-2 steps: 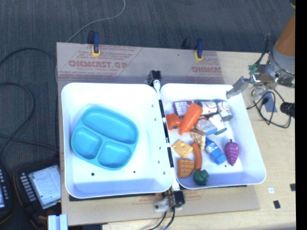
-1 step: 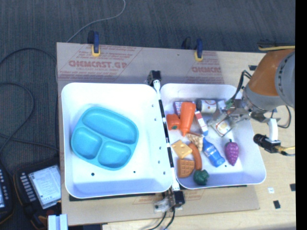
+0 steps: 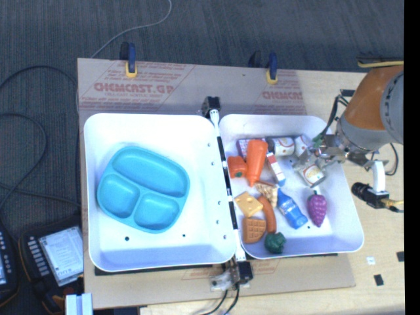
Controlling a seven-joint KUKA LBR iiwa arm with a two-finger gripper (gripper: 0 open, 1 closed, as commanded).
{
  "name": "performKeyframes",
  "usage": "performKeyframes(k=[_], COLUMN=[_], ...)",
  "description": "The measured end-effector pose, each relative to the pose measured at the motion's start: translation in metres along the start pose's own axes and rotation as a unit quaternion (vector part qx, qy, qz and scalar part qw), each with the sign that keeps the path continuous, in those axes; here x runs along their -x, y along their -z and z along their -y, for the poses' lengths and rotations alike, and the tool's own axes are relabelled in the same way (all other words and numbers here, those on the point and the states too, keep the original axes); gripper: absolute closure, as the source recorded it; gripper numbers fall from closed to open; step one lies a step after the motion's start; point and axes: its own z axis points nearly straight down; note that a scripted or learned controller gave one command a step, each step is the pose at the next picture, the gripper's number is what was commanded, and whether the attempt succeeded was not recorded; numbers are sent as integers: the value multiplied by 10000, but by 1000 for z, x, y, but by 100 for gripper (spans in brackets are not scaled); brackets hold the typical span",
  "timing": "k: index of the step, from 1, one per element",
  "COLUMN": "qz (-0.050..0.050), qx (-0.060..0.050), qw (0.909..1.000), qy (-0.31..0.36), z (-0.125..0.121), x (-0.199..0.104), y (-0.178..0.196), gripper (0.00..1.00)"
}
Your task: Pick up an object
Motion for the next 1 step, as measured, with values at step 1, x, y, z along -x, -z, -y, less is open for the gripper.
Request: performKeyframes(k=[1], qz=[5], qx=[6], qw=[10000], qy=[-3], z=[-15], x=[-62], y=[92], gripper=[100])
